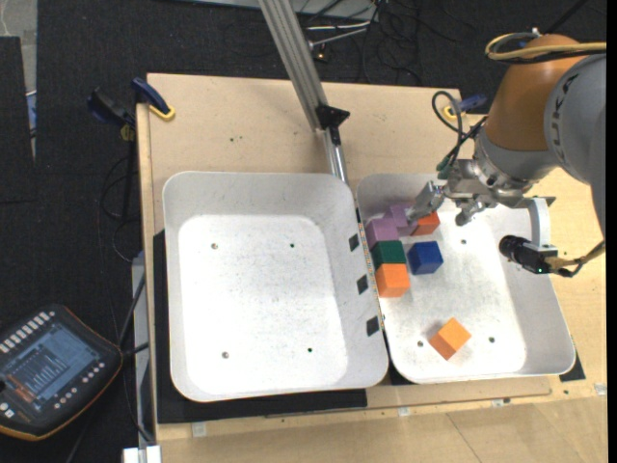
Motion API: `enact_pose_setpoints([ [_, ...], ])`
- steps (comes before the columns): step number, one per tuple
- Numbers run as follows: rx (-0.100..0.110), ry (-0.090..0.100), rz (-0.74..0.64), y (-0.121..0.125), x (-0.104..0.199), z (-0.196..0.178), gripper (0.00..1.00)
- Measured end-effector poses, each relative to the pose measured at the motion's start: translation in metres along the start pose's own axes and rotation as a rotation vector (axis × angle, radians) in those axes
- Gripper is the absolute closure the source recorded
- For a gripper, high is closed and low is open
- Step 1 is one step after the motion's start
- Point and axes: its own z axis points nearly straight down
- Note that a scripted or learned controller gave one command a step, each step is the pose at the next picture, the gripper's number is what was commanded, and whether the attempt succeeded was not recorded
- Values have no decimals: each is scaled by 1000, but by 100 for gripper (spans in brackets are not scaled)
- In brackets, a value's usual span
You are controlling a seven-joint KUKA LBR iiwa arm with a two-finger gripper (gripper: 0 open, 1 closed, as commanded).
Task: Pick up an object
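Note:
The right bin (540, 345) holds several small blocks. A red block (425, 225) lies at the upper left of the group, with purple blocks (388, 226) beside it. Below them sit a green block (389, 252), a blue block (424, 257) and an orange block (392, 279). Another orange block (449, 339) lies alone near the bin's front. My gripper (446, 207) hangs over the back of the right bin, open, its left finger just above the red block. Nothing sits between the fingers.
The left bin (193, 201) stands beside the right one, their rims meeting at the middle. A metal rod (299, 56) slants in from the top toward the bins' shared edge. A teach pendant (48, 369) lies off the bench at the lower left.

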Motion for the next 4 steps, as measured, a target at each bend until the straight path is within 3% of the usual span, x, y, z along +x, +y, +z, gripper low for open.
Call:
enact_pose_setpoints([
  [1,-1,0,0,-3,-2,44,0],
  [2,-16,-5,0,0,-4,62,0],
  [3,-11,-3,1,-1,-3,56,100],
  [4,-14,-2,-3,-3,-1,-8,100],
])
